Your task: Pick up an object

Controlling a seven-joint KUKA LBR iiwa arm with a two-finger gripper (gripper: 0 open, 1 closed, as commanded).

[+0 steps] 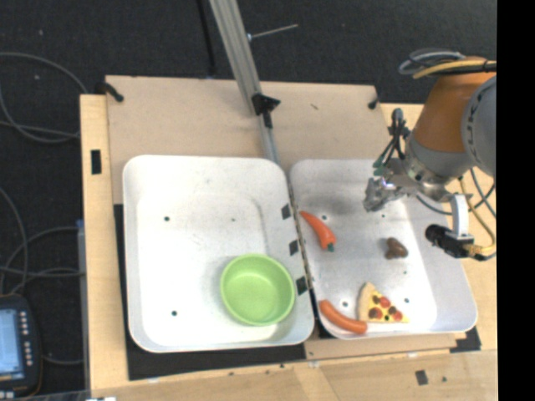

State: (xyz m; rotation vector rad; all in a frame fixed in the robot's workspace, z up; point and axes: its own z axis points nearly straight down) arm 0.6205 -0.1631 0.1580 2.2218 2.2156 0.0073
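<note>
A: Biggest thing in view?

B: Tan wooden bench (192,115), seen from above at a slant, on a dark floor with loose cables.

A: And on the bench?

B: Two shallow white bins side by side, edges touching. Left bin (167,199) slightly the larger, right bin (351,261) speckled with faint marks.

A: Next in size?

B: Grey arm (447,128) with an orange band, reaching in from the right over the far right corner of the right bin. Then a slim aluminium post (236,40), slanting from the top of the view down to the seam between the bins.

A: Loose items, largest first?

B: Green bowl (257,288), upright, in the near right corner of the left bin. Pizza slice (380,305), flat, near the front edge of the right bin. Orange-red sausage (343,317), just left of the pizza slice, at the same front edge. Carrot (318,230) with a green tip, in the left part of the right bin, close to the seam.

A: The gripper?

B: Gripper (380,192) over the far middle of the right bin, right of the carrot and apart from it. Wide or narrow: cannot tell from this angle. Nothing seen held.

A: Smallest?

B: Brown lump (395,247), on the floor of the right bin, nearer the viewer than the gripper and slightly right, apart from it.
</note>
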